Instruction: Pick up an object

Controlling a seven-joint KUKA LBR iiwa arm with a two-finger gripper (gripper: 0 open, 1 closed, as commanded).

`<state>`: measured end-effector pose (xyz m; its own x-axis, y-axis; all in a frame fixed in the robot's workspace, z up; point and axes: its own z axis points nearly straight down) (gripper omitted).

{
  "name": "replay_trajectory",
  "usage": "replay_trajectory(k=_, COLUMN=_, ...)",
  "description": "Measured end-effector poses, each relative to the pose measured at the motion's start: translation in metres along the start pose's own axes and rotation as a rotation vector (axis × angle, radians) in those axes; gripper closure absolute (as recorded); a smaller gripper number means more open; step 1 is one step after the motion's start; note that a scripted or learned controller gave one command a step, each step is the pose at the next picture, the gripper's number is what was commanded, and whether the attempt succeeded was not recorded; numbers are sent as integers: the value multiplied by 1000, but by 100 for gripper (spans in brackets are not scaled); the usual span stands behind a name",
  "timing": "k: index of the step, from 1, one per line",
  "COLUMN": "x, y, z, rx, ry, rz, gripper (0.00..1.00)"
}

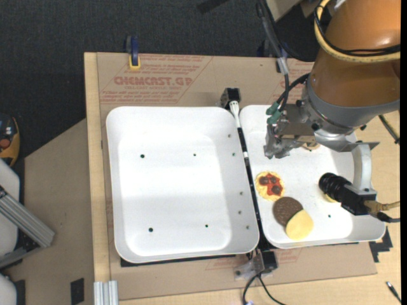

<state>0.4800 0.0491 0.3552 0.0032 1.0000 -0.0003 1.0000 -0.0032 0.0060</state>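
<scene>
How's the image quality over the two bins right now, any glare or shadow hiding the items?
Camera view: the left white plastic bin is bright and near washed out, its lower half lighter than its upper; the right white bin is partly shadowed by the arm; the small yellow disc with red topping, the brown round cookie and the yellow round piece stay sharp.

Gripper (278, 146) hangs over right bin (343, 234) above small pizza (269, 184).

Right bin: small pizza (269, 184) flat; brown cookie (287, 209) touching yellow round piece (299, 225).
</scene>
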Motion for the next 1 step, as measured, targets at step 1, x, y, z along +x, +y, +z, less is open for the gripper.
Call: replay_trajectory(k=1, x=-8, y=0, z=-61, rx=-3, ry=1, rz=-3, gripper=100)
